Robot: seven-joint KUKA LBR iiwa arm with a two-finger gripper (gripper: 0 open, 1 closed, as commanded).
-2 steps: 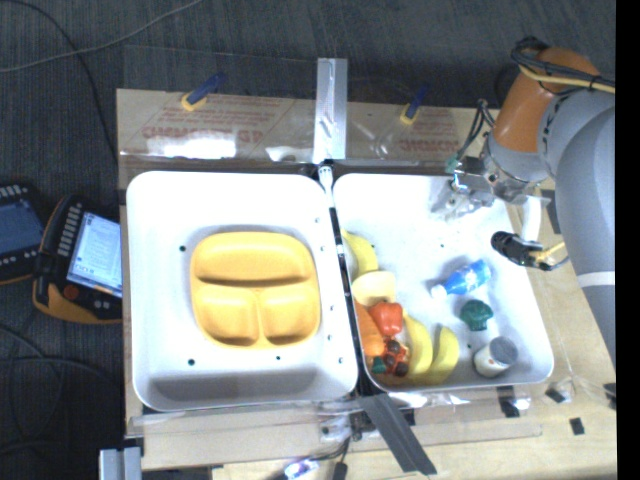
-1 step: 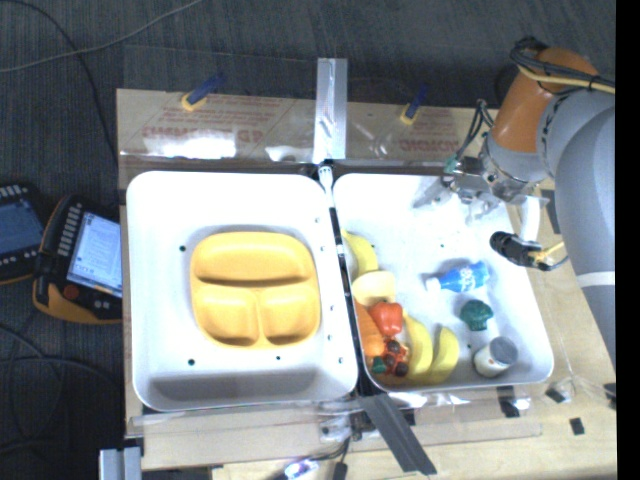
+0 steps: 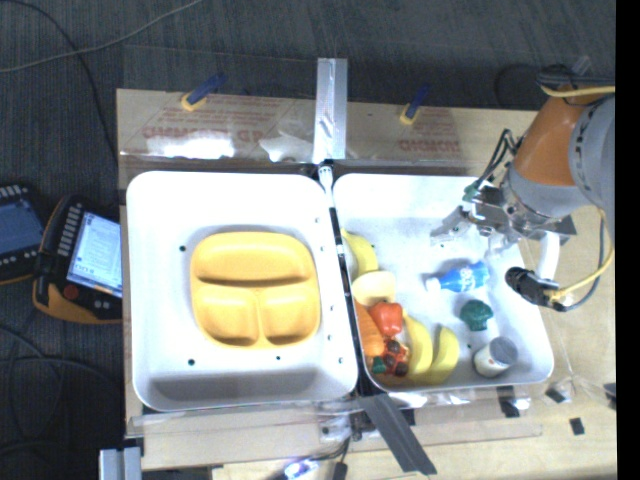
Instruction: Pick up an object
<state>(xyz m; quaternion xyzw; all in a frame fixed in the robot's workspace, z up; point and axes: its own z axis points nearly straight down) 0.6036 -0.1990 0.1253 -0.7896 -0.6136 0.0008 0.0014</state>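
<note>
The right bin (image 3: 400, 200) holds several objects. A blue and white bottle (image 3: 459, 278) lies near its middle, and a dark green object (image 3: 476, 314) sits just below it. A small grey and white cup (image 3: 495, 355) rests in the front right corner. Yellow bananas (image 3: 434, 351), a red pepper (image 3: 386, 319), a pale fruit slice (image 3: 373, 287) and another banana (image 3: 360, 253) crowd the bin's left side. My gripper (image 3: 478, 215) hangs over the back right of this bin, just above and behind the blue bottle, with nothing seen in it.
The left bin (image 3: 155, 268) carries a yellow divided tray (image 3: 256, 286). A metal post (image 3: 331, 108) stands behind the divider between the bins. A cable (image 3: 580, 278) loops off the arm at the right bin's right wall. A handheld pendant (image 3: 80, 263) lies left of the bench.
</note>
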